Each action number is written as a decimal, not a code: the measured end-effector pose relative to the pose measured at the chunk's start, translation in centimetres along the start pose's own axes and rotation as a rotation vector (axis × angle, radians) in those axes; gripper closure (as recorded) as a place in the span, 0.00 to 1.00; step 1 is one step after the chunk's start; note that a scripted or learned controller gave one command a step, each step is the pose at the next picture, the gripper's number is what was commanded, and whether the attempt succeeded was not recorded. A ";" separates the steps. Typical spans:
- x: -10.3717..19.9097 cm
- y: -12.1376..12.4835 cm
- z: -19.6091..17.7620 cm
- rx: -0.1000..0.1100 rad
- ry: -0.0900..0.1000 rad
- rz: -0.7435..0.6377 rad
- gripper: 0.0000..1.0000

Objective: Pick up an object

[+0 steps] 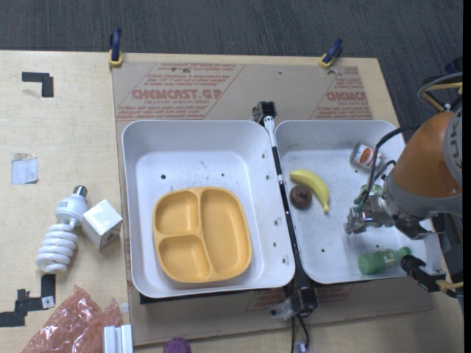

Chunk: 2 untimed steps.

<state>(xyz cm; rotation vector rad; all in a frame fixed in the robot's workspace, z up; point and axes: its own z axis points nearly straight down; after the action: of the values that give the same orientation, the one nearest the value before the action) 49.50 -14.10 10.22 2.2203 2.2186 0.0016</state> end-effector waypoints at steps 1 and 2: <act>2.6 -1.7 1.0 0.002 0.001 0.000 0.00; 2.5 5.7 1.0 0.002 0.000 -0.003 0.00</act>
<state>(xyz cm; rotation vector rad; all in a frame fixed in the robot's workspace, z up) 55.22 -11.65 9.26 2.2181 2.2231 -0.0004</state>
